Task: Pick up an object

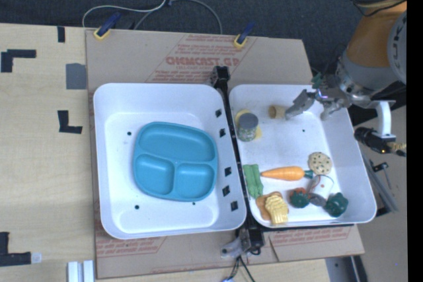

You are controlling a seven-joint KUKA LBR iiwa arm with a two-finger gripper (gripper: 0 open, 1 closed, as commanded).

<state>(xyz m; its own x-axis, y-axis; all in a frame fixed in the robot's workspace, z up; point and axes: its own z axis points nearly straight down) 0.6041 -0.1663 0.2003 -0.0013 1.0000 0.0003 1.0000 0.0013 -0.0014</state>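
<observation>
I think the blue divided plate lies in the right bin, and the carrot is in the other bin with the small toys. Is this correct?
Not quite. The camera view shows the blue divided plate in the left bin, not the right one. The carrot does lie in the other bin, the right bin, with the small toys.

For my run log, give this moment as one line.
gripper: open, above right bin's far side | held: nothing | carrot: in bin

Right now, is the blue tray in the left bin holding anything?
Empty: the blue tray in the left bin shows bare blue in all three compartments.
</observation>
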